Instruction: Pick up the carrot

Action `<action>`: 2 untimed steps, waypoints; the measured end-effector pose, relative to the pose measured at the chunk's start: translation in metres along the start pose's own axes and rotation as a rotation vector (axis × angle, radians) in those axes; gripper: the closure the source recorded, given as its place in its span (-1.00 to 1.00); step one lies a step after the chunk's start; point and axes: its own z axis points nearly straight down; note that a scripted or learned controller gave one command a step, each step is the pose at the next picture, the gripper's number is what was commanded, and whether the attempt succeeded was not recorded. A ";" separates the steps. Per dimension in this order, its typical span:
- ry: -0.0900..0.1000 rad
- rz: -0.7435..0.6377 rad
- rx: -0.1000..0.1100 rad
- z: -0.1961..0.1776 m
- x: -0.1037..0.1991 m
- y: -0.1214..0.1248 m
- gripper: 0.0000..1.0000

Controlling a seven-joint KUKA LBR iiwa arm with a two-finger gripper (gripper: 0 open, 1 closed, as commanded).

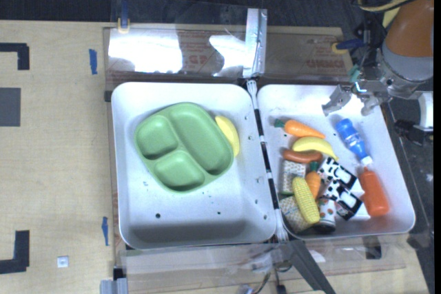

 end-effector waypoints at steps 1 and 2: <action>0.000 -0.190 0.000 0.078 0.026 -0.007 -1.00; -0.003 -0.414 -0.007 0.109 0.048 -0.002 -1.00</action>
